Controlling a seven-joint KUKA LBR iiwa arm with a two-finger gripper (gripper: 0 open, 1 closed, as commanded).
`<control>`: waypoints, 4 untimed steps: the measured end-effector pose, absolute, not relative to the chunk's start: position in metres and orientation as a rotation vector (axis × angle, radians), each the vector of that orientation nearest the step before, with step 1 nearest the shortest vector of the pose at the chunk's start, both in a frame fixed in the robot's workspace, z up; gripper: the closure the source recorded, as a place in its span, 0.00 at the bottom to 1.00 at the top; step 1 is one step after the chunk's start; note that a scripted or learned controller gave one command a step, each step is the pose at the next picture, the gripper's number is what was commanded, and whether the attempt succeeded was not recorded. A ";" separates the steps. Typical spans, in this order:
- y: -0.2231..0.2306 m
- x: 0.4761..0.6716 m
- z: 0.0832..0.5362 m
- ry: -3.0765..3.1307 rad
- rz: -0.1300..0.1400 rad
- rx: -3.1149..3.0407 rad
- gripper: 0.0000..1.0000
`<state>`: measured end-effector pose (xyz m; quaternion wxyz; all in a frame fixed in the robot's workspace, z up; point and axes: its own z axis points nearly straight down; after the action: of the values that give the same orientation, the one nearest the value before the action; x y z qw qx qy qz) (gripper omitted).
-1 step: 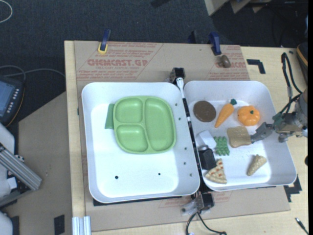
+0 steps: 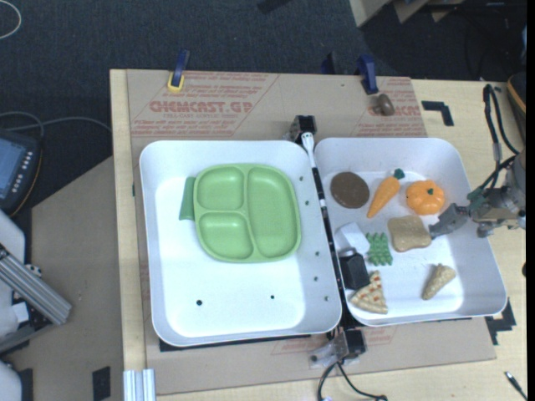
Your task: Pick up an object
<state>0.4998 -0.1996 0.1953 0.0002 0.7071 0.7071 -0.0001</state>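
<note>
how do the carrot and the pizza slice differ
The carrot is orange with a green top; the pizza slice is pale yellow with reddish spots. The carrot is long and tapered, the pizza slice a flat wedge. The carrot lies near the far side of the right bin, beside the brown disc; the pizza slice lies at the near edge. Both are toy foods lying in the same bin, untouched by the hand.

Both bins (image 2: 167, 249) look like smooth, slightly glossy white plastic. The green plate (image 2: 247, 211) is matt plastic. The bench top (image 2: 134, 115) looks like brown protective paper, printed red, matt.
</note>
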 end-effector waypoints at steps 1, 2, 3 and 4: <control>-0.190 0.502 0.148 2.226 -0.002 2.225 0.00; -0.198 0.507 0.093 2.225 -0.003 2.226 0.00; -0.197 0.506 0.084 2.224 -0.002 2.225 0.00; -0.197 0.507 0.095 2.221 -0.001 2.223 1.00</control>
<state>0.5067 -0.1974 0.0950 -0.0004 0.7075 0.7068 -0.0002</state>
